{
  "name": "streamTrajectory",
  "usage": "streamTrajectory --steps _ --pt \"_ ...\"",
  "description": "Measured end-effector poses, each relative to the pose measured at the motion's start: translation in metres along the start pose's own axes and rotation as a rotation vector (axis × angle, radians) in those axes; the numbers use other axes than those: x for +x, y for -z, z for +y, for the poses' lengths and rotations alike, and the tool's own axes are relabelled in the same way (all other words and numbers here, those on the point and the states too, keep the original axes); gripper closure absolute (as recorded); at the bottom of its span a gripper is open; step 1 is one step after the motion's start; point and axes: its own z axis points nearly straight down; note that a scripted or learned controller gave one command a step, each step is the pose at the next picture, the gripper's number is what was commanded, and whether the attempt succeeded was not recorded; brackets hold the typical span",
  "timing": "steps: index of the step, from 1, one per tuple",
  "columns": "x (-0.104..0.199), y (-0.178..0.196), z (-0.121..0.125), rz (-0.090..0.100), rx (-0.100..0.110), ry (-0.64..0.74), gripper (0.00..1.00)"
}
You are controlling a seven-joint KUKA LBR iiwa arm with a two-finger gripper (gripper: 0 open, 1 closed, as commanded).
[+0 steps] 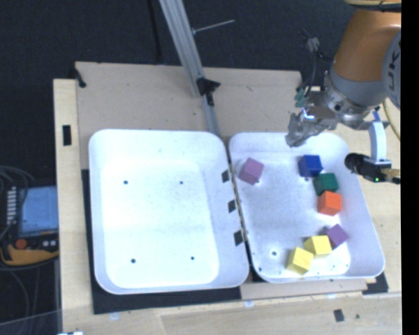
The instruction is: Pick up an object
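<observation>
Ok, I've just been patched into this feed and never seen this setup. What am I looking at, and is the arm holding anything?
One camera looks down at a slant on a bench with two shallow white bins. The grey and orange machine at right is a robot arm; its hand hangs over the far edge of the right bin. I see nothing held in it.

That bin holds small blocks: a light purple block near the divider, then blue, green and orange in a line, and two yellow blocks with a darker purple one at the near corner. I see no blocks in the left bin.
</observation>
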Motion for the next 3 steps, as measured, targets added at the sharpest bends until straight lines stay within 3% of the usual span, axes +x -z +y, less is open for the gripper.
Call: streamTrajectory --steps 3 --pt "0.146 -0.019 -0.067 0.003 0.007 0.004 1.00"
